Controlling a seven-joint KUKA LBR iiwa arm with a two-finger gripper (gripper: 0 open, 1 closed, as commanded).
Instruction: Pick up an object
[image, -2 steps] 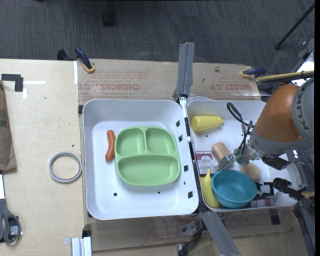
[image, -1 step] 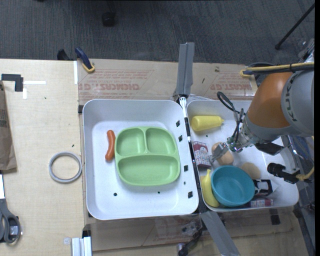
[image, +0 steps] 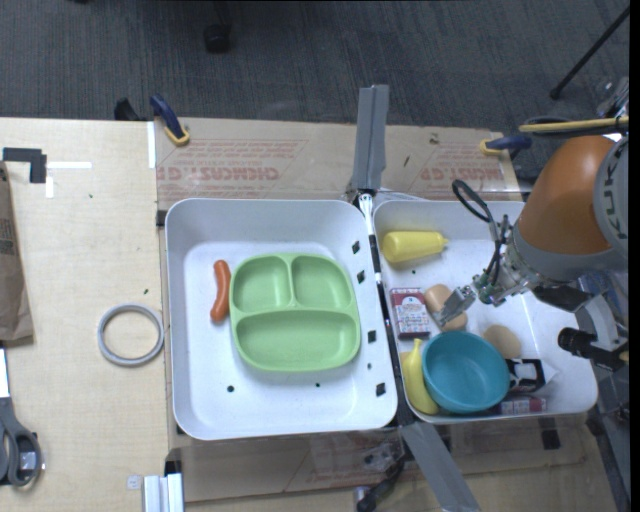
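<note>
Mirrored "CHEMICAL GU…" print on cardboard (image: 250, 165)

Looking like a robotics lab: wooden bench (image: 80, 260) sitting on grey carpet, clamps (image: 170, 120) holding cardboard down, two white bins (image: 190, 330) mounted side by side, tape roll (image: 130, 333) lying around.

Grey KUKA arm (image: 590, 215) — rounded metal housing with a broad glossy orange band above the wrist, dark lettering partly visible on the grey shell at the right. Black cable loops off the wrist. Small silvery two-finger gripper (image: 462, 303) on a slim metal stem — greenish bits near its base.
</note>
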